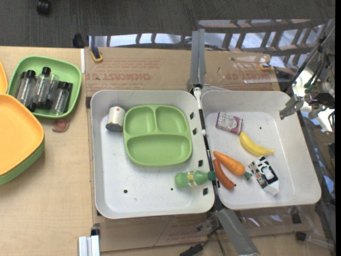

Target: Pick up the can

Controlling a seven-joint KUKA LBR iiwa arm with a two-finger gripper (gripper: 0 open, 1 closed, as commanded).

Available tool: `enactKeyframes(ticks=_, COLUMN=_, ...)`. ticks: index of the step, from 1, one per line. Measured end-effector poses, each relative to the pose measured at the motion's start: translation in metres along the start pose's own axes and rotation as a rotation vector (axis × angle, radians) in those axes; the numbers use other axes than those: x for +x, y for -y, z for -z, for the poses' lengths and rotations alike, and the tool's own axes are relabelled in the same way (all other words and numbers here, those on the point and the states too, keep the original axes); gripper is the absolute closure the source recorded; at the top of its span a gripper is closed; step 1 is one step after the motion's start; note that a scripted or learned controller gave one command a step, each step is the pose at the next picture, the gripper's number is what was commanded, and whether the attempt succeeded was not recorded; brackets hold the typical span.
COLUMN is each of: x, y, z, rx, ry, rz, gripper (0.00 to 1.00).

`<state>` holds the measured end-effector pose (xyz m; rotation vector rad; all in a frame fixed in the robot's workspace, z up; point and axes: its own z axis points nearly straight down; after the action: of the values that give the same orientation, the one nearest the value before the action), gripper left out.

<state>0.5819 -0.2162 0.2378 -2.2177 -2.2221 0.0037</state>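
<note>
In the camera view, the end effector [292, 106] is seen at the right bin's [314, 196] upper right rim; whether it is released or clenched cannot be told; nothing is seen between its fingers. The can [114, 118] lies far to its left in the left bin [106, 196], just beside the green 3-compartment tray [157, 134]; a banana [254, 145] and 2 carrots [228, 167] lie nearer, below and left of the end effector.

Cardboard [160, 71] bears mirrored red lettering "CHEMCUT".
</note>
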Motion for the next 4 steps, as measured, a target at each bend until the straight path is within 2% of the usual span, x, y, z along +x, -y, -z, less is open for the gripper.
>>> enactKeyframes(ticks=1, x=0.048, y=-0.053, z=-0.062, rx=-0.001, ry=0.001, rz=0.039, gripper=0.00)
enactKeyframes(ticks=2, x=0.107, y=-0.074, z=-0.075, rx=-0.002, ry=0.001, rz=0.353, gripper=0.00)
enactKeyframes(ticks=3, x=0.129, y=-0.033, z=-0.047, rx=0.000, ry=0.000, rz=0.054, gripper=0.00)
enactKeyframes(ticks=4, x=0.119, y=-0.043, z=-0.070, rx=-0.001, ry=0.001, rz=0.362, gripper=0.00)
